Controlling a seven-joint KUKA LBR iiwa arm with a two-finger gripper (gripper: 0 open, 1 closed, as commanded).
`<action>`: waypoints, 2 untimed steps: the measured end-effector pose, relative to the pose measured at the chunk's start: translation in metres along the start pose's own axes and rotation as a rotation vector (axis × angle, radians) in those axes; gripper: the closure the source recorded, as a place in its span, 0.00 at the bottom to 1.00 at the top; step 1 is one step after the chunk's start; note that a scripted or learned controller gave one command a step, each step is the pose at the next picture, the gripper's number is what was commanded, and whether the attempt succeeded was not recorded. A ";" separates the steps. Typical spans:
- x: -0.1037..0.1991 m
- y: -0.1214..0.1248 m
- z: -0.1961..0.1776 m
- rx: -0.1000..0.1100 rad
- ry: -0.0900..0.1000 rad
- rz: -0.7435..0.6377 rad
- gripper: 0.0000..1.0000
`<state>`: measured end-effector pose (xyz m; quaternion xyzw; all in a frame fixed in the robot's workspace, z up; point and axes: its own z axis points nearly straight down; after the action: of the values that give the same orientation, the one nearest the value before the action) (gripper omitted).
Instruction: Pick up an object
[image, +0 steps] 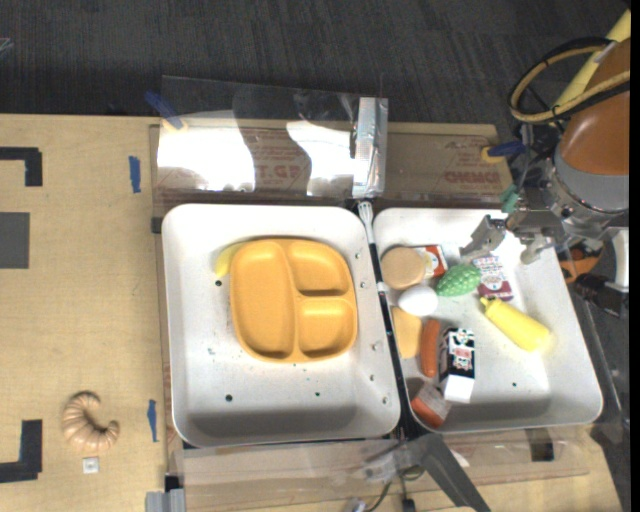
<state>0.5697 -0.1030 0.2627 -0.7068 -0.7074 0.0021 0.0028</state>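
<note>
A tan bench (80, 300) carries two shallow white bins side by side, with dark carpet beyond it at the top of the frame. The left bin (190, 400) holds a yellow divided tray (293, 298); a toy croissant (90, 421) lies out on the bench at lower left.

The right bin (570, 385) holds the clutter: a round bun (403, 266), a white egg (418, 301), a green bumpy toy (458, 279), a small printed packet (491, 279), a yellow corn-like piece (516, 324), an orange carrot-like stick (430, 348) and a small black-and-white carton (459, 362).

The gripper (509, 240) hangs over the bin's upper right, its two fingers spread wide with nothing between them. The packet and the green toy lie just below, towards the frame's centre; they look the nearest candidates. I'd judge these are light, hollow plastic play-food pieces, stiff and rather slick. The green one's rough skin should give some bite across its narrow middle, while the flat packet offers little to pinch.
</note>
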 end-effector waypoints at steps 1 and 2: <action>-0.034 -0.031 0.167 -0.011 -0.002 -0.043 0.00; -0.034 0.078 0.175 -0.008 -0.001 0.036 0.00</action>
<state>0.6468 -0.1366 0.0875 -0.7195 -0.6945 -0.0001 -0.0004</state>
